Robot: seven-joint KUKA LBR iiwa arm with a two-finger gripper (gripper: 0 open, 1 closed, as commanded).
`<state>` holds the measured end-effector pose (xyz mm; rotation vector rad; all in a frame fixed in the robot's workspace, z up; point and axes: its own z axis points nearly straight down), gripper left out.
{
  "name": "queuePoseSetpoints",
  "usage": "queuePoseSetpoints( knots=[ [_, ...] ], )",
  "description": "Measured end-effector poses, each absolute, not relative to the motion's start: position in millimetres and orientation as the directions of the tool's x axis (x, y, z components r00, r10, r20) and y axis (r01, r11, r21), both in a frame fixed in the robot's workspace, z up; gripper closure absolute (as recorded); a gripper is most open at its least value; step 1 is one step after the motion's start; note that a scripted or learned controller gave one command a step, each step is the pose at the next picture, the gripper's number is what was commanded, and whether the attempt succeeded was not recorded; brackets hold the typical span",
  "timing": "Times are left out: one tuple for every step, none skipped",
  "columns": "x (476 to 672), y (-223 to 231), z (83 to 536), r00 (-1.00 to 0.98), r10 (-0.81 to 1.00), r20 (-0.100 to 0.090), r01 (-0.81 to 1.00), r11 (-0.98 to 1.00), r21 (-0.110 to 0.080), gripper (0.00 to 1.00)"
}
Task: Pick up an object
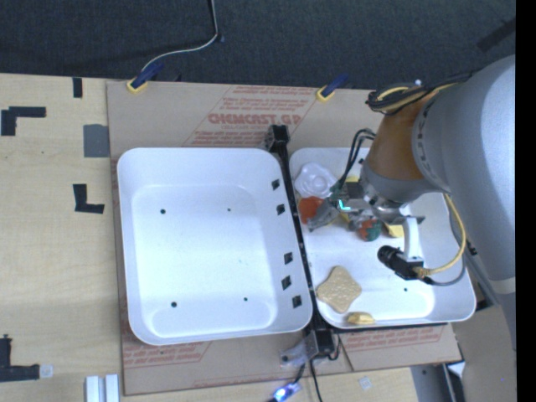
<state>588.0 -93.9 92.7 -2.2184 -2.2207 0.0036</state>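
1. Objects for picking: a small cluster lies in the right bin, toward its upper left, close to the divider between the two bins.
   - A clear, crinkled plastic piece lies nearest the far rim.
   - An orange-red item lies just below the plastic piece, touching or nearly touching it.
   - A small reddish item lies under the wrist of the arm, partly hidden.
   - A tan, biscuit-like piece lies apart from the cluster, toward the near rim.
   - A small yellow piece lies just beside the near rim, below the tan piece.
2. Gripper: it is down inside the right bin, over the cluster and just right of the orange-red item. A green light glows on it. Whether it is apart or together cannot be told, and nothing can be seen clamped in it.
3. Arm: grey, with an orange band above the wrist, it reaches in from the right over the right bin. Yellow and black cables loop along it.
4. Left bin: white and shallow, it sits against the right bin, with a black strip between them.
5. Bench: a brown cardboard sheet with red print lies under both bins, held by blue and yellow clamps at its far edge.
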Motion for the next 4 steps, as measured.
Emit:
queuePoseSetpoints(
  knots=[
    [617.9,-98,84,-0.002,1.000,0.001,1.000,0.002,-0.002,0.00],
    [544.0,-131,85,0.002,1.000,-0.001,1.000,-0.002,-0.002,0.00],
    [605.4,-118,84,-0.003,1.000,-0.001,1.000,0.003,0.002,0.00],
    [594.9,-120,85,-0.001,1.000,-0.002,1.000,0.001,0.001,0.00]
  ],
)
